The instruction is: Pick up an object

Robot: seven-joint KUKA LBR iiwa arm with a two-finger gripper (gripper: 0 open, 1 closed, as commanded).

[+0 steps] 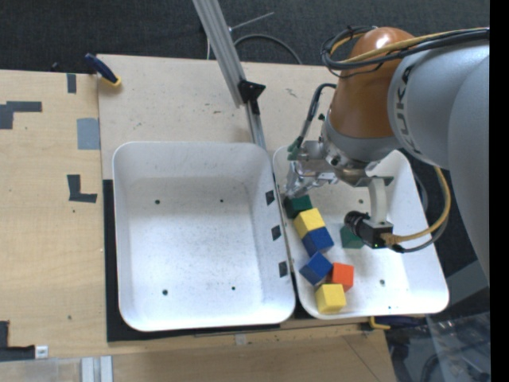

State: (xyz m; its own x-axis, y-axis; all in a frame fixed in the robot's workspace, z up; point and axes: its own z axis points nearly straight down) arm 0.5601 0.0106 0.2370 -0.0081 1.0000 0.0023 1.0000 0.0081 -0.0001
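Over the right-hand shallow white plastic bin point(413, 289), the grey arm's hand point(301, 183) hangs low at the bin's far-left corner, just above a dark green cube point(299, 206). Whether its metal parts are spread or pressed together cannot be told from this slanted view, and nothing can be seen pinched in it.

The candidates for picking lie in a loose row along the bin's left wall: the dark green cube, then a yellow cube point(308, 220) touching it, a blue cube point(320, 239), a second blue cube point(316, 267), a small orange cube point(343, 274) and a second yellow cube point(331, 297) nearest the front. Another dark green piece point(351, 236) sits apart, beside the black fitting on the arm's cable. The left white bin point(191, 237) holds no blocks.

The risk, as I judge it, comes from crowding. The green cube is tight against both the bin wall and its yellow neighbour, so a closing grip could land on an edge, push the cube aside, or wedge against the wall. A descent slightly off-centre might also nudge the yellow cube and shove the row out of place.
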